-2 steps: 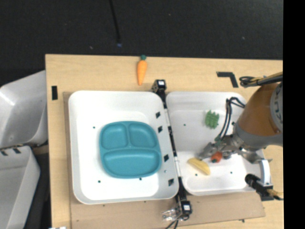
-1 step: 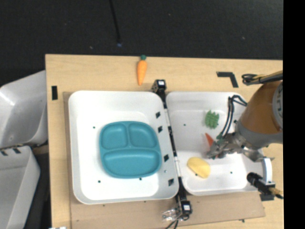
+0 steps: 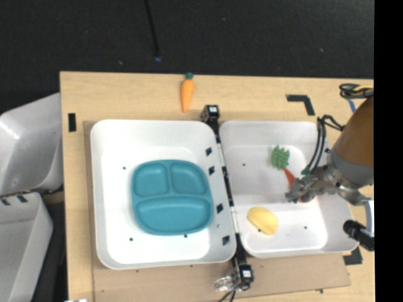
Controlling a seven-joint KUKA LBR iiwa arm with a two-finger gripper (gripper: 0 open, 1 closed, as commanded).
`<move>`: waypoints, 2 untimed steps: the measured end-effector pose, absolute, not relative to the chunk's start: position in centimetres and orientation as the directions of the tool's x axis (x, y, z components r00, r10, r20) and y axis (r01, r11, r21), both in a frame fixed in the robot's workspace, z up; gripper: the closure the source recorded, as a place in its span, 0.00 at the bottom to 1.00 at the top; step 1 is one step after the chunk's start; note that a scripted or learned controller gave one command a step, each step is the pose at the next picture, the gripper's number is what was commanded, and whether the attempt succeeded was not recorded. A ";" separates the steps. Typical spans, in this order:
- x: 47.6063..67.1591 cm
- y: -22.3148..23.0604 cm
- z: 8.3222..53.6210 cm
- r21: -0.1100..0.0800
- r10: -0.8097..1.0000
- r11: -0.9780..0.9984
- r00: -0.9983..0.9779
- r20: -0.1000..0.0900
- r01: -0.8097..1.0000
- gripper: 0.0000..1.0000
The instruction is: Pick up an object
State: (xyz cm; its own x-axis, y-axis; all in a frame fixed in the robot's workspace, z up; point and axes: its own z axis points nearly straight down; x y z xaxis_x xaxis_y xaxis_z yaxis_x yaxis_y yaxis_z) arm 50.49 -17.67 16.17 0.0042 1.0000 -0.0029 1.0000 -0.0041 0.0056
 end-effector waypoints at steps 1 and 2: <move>51.1 -18.0 22.6 0.009 1.000 0.003 -0.003 -0.004 1.000 1.00; 51.3 -18.2 27.6 0.007 1.000 0.003 -0.003 -0.003 1.000 1.00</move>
